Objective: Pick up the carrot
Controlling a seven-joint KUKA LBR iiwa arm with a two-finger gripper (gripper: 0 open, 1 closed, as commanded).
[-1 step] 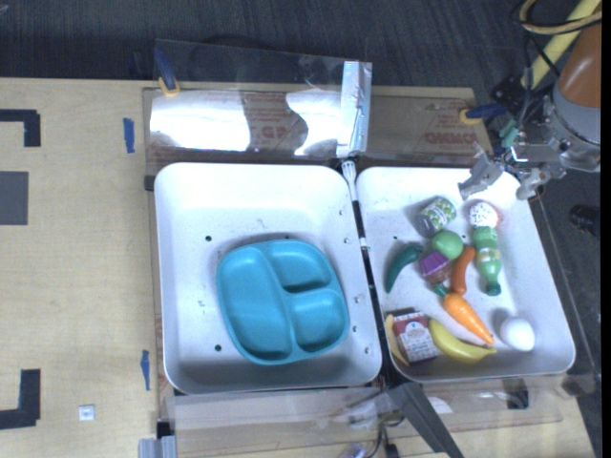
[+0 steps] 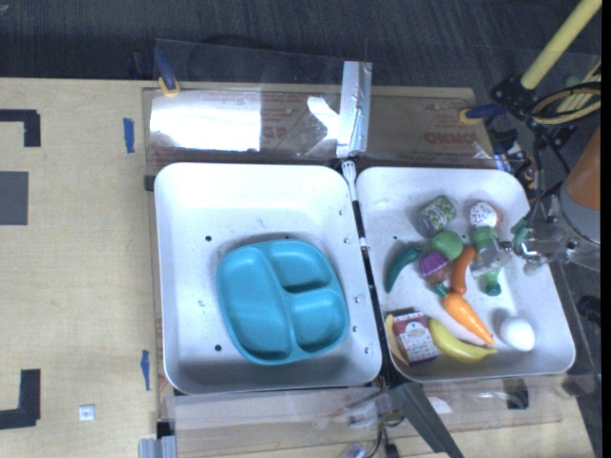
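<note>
Carrot [image 2: 469, 318] lying in the right bin [image 2: 552, 351], toward its near side, with the thick orange end to the left and the tip pointing right and nearer. Its near flank sits just beside, perhaps touching, a yellow banana [image 2: 460, 343]; a white egg [image 2: 517, 334] rests close to its tip, and a small red-labelled carton [image 2: 413, 337] stands to the left of the banana. A second orange piece [image 2: 462, 268], slimmer and nearly upright in the picture, lies farther back next to a purple-and-green item [image 2: 436, 256] and a green pepper [image 2: 402, 264]; it should not be mistaken for the target.

Tool [image 2: 531, 246] at the right edge of the same bin, farther back than the carrot and well apart from it. From where I stand, whether it is apart or together cannot be told; the metal parts blur against the bin wall.

Step in hand, as judged: the approach. To do it well, the tool would travel left and nearer until it is over the thick half of the carrot, turn so it closes across the narrow width and not along the length, and descend straight down. The crowding is the main hazard: the banana on the near side leaves little room for a finger there, so a grasp toward the thick end, away from the egg, looks safest. The left bin [image 2: 181, 256] holds a blue divided plate [image 2: 284, 300] and plays no part.
</note>
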